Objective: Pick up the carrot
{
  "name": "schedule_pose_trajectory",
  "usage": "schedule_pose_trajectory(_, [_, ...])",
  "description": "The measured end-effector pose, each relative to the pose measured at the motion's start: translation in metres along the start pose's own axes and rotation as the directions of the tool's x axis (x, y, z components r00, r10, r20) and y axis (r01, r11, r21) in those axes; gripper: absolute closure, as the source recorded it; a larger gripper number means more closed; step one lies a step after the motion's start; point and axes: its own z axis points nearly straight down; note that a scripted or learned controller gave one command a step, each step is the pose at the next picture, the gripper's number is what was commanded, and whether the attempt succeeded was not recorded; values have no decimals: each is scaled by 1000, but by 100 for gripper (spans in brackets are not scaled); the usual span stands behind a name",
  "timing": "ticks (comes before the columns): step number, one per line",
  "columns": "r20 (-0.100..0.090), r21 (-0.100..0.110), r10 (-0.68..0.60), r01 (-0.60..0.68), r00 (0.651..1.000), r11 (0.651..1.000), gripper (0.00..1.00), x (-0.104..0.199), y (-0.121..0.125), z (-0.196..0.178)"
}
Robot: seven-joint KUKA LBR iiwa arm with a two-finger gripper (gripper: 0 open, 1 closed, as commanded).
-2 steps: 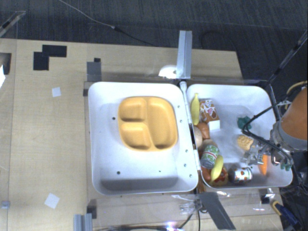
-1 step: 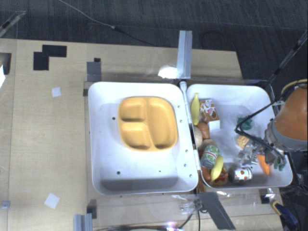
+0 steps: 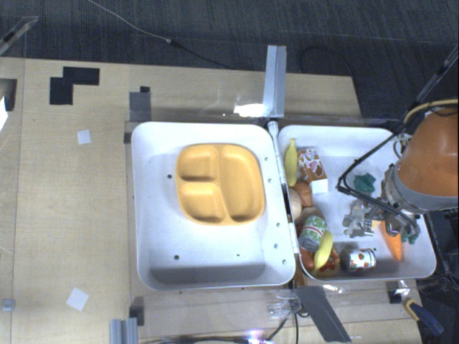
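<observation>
I hung over the right bin (image 3: 423, 267), my orange band (image 3: 430, 156) bulking at the right edge of the scene. My gripper (image 3: 369, 221) sat low in that bin, just left of the carrot (image 3: 393, 244), which lay at a slant near the bin's right near corner; whether anything touched it I could not tell. Along the bin's left wall lay a banana (image 3: 290, 162), a printed packet (image 3: 310, 165), a green-labelled can (image 3: 313, 231) and a second banana (image 3: 324, 249). A small patterned can (image 3: 358, 259) rested near the near wall, and a teal thing (image 3: 365, 183) lay farther back. The left bin (image 3: 154, 213) held a yellow divided tray (image 3: 219, 183). Both bins sat on the wooden surface (image 3: 64, 213).
</observation>
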Motion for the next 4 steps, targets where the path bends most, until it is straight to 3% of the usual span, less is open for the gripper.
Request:
schedule_pose_trajectory(1, [4,0,11,-11,1000,1000,100,-2,-31,54])
schedule_pose_trajectory(2, [7,3,-54,54,999,999,100,-9,-71,54])
schedule_pose_trajectory(3, [5,2,-174,174,985,985,100,-1,-21,-39])
schedule_pose_trajectory(4, [-5,-4,-473,472,881,881,100,1,-3,23])
